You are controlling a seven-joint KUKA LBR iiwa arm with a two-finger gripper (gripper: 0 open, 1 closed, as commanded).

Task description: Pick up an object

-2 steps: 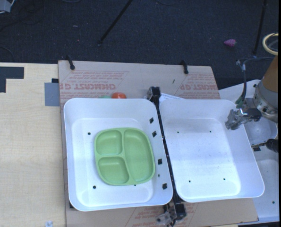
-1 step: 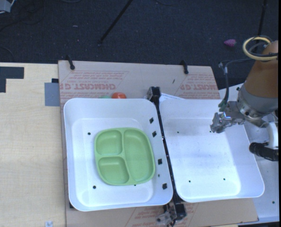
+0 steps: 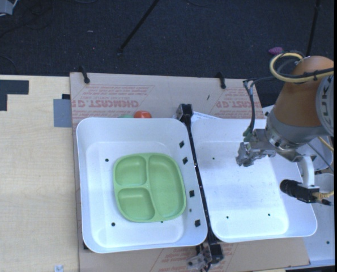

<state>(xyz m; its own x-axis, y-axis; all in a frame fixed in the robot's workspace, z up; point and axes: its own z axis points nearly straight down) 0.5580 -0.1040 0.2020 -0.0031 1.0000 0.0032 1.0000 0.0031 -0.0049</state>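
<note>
Robotics lab test cell, not a home. Evidence: industrial arm (image 3: pixel 301 103) with orange band entering at 3 o'clock, two white bins (image 3: pixel 92 152) clamped side by side on printed cardboard sheet (image 3: pixel 157 98) over a light wood bench (image 3: pixel 26 180), loose cables (image 3: pixel 4 1) on dark carpet at 11 o'clock, black tape marks (image 3: pixel 7 92) at 9 o'clock.

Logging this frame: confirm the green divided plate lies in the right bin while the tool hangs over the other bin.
Wrong bin: the camera view shows the green divided plate lying in the left bin, and the tool hangs over the right bin.
</note>
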